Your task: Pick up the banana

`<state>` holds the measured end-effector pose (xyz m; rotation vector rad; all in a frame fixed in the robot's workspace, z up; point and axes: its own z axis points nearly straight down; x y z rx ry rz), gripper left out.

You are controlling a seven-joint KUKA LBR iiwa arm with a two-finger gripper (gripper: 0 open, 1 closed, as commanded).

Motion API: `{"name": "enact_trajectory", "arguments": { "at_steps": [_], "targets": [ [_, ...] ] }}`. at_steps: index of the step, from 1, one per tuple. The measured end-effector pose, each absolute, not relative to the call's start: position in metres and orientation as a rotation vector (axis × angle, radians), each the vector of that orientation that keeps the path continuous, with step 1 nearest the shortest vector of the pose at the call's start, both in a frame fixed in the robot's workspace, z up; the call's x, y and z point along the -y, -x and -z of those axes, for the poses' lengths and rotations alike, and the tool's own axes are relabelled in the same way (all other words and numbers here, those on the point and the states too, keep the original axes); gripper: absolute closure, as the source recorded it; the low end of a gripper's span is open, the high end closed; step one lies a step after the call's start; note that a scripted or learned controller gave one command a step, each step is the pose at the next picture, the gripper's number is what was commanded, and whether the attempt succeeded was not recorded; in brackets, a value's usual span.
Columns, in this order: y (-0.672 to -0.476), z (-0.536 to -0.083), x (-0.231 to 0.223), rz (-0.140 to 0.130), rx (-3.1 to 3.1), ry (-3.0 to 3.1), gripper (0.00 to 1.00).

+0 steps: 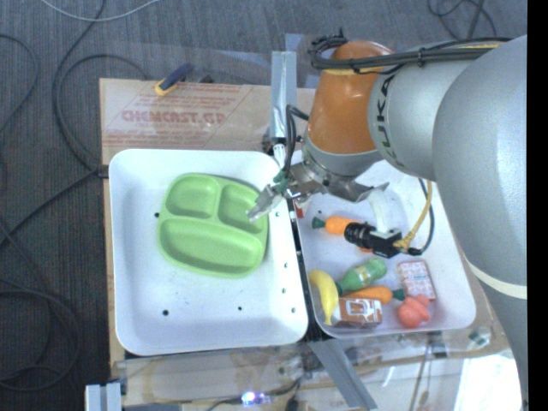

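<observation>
Two white bins (128, 315). One green divided tray (214, 225). One banana (324, 294). Two carrots (338, 225). One green vegetable toy (364, 274). One brown packet (357, 312), one pink carton (415, 278), one red fruit (413, 312).

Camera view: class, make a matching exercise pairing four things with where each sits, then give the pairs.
1. banana
2. green tray
3. gripper
4. carrot

A. in the left bin
B. over the green tray's right edge
C. front left of the right bin
D. upper part of the right bin, by a black part

Pairs: 1-C, 2-A, 3-B, 4-D
</observation>
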<state>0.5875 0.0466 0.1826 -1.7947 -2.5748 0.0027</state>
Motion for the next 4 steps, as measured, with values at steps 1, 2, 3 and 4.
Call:
{"name": "enact_trajectory", "arguments": {
  "at_steps": [1,2,3,4],
  "targets": [
    [-0.527,-0.183,0.036,-0.005,2.617,1.736,0.00],
    [-0.497,-0.183,-0.086,-0.002,2.668,1.655,0.00],
    [-0.484,-0.183,-0.028,-0.004,2.658,1.673,0.00],
    [-0.547,-0.183,-0.017,-0.003,2.640,1.699,0.00]
  ]
}}
